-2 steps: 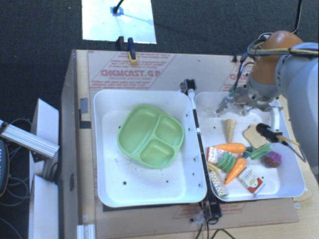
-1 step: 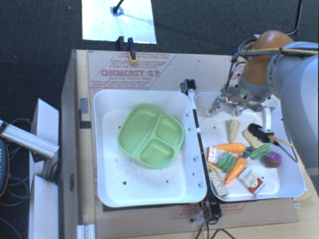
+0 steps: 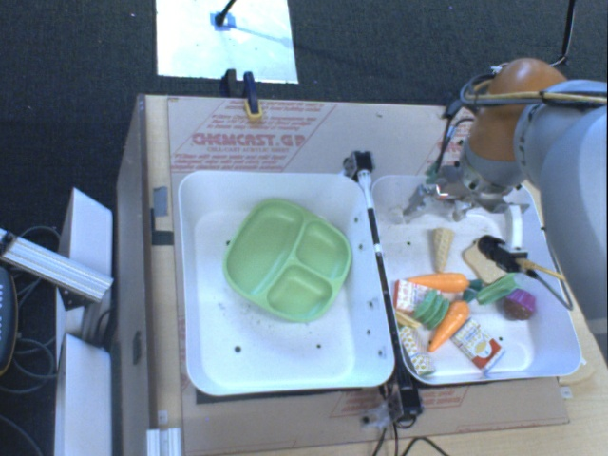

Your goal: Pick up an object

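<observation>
gripper (image 3: 439,198) above the cone (image 3: 444,246), grip unclear, maybe nothing in it | carrots (image 3: 440,281) below cone | plate (image 3: 288,258) far left of cone

Open floor around the green plate (image 3: 288,258); toy food (image 3: 446,307) crowding the right bin (image 3: 560,350).

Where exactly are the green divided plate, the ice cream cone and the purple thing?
green divided plate (image 3: 288,258), camera view, on its middle ridge
ice cream cone (image 3: 444,247), camera view, on the cone's middle
purple thing (image 3: 520,303), camera view, on its rounded top
</observation>
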You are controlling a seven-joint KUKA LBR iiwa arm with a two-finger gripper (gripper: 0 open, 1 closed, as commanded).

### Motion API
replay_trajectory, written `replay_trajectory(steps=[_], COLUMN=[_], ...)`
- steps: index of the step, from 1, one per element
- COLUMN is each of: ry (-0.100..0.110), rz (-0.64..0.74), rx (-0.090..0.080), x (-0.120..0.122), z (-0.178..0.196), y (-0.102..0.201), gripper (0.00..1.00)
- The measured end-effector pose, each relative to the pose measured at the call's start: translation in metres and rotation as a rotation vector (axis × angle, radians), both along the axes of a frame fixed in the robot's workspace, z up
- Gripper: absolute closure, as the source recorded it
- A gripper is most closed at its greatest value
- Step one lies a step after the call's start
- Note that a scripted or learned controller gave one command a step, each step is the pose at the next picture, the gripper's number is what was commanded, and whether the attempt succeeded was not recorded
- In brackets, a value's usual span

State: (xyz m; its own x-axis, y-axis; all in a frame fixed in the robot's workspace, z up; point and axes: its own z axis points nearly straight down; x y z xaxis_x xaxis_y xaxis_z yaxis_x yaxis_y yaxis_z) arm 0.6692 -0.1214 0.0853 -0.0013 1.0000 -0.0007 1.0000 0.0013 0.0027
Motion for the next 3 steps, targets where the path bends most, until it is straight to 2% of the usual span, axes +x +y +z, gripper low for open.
replay_trajectory(steps=[1,2,3], ry=[0.002,-0.002,0.000], rz=[0.000,0.002,0.002], rx=[0.000,0.000,0.001], x=[-0.058,-0.057,-0.153], z=[-0.001,0.010,0.100], y=[0.002,0.002,0.051], gripper=[0.00,1.00,1.00])
